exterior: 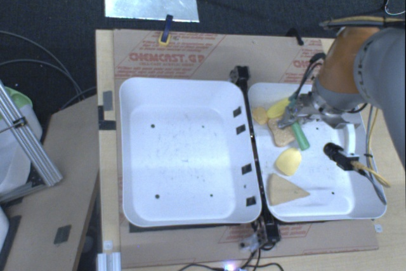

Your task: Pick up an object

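Green stick: the green stick [299,137] lies in the right bin [330,197], resting across a tan slice [278,133], and looks the likeliest pick.
Direction from end effector: just under the end effector [295,113], on its near side, top end about touching it.
Long axis: slanting from the end effector down toward the bin's near edge, leaning a little right.
End effector grip: from where I stand I cannot tell if it is open or closed, or if it has hold of the stick.
Yellow pieces: three; two [260,115] [278,108] left of the end effector, one rounded [288,162] nearer the front.
Tan pieces: two; the slice and a wedge [285,190] at the front.
Bins: two on the desk [190,57]; the left bin [184,155] sits alongside.
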Robot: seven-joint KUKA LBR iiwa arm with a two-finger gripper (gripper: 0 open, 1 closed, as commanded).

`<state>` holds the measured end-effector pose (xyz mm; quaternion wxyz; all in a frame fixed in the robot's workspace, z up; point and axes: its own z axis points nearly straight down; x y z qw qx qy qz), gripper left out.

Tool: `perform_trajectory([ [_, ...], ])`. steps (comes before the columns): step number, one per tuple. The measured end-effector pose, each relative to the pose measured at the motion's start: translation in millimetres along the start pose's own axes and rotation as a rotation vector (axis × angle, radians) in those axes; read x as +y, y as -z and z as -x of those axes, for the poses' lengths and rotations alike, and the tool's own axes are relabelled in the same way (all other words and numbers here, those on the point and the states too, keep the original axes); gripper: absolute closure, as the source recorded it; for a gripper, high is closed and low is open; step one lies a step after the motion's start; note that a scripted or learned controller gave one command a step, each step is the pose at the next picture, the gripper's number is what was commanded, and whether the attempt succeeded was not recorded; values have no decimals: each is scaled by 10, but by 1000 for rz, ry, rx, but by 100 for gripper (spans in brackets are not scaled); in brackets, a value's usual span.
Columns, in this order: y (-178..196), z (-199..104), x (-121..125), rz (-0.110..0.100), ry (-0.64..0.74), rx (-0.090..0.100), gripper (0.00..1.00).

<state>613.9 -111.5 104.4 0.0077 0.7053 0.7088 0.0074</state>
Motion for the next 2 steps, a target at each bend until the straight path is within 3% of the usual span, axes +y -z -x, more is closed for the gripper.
perform_trajectory([
  [1, 861, -655, -197, -14, 6, 3, 100],
  [2, 1593, -1215, -739, -18, 4, 3, 100],
])
